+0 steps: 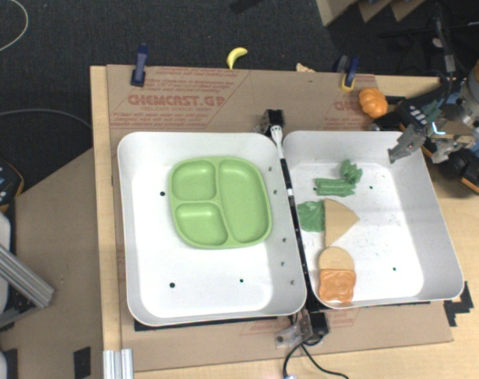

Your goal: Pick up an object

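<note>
The right bin holds several small items. A dark green leafy piece lies near its back left. A flat green piece touches a tan wedge by the left wall. A tan and orange bread-like piece rests at the front left. My gripper hovers over the bin's back right corner, apart from all of these items, with nothing seen in it.
The left bin carries a light green divided plate. On the cardboard behind the bins sit an orange ball, a small yellow banana and two blue clamps. Cables and gear crowd the right edge.
</note>
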Robot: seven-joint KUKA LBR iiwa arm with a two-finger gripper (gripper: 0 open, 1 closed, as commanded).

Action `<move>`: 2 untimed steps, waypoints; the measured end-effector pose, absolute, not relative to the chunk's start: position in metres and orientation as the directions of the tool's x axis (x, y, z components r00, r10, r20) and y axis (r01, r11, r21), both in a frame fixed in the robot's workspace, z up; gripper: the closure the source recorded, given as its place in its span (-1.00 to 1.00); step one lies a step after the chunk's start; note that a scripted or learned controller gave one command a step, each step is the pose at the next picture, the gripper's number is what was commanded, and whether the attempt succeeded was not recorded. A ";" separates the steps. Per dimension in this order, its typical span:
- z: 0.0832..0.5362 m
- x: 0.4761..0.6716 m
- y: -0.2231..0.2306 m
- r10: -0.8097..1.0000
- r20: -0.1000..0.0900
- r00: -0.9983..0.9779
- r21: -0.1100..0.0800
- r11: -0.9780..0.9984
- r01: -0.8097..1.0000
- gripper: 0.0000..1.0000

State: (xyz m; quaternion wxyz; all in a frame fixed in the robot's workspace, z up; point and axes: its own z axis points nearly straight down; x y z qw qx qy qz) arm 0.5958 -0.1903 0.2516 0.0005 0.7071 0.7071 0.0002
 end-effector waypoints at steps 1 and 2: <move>0.151 0.597 -0.143 1.000 0.005 -0.004 -0.010 0.004 1.000 -1.00; 0.081 0.580 -0.087 1.000 0.003 -0.004 -0.006 0.004 1.000 -1.00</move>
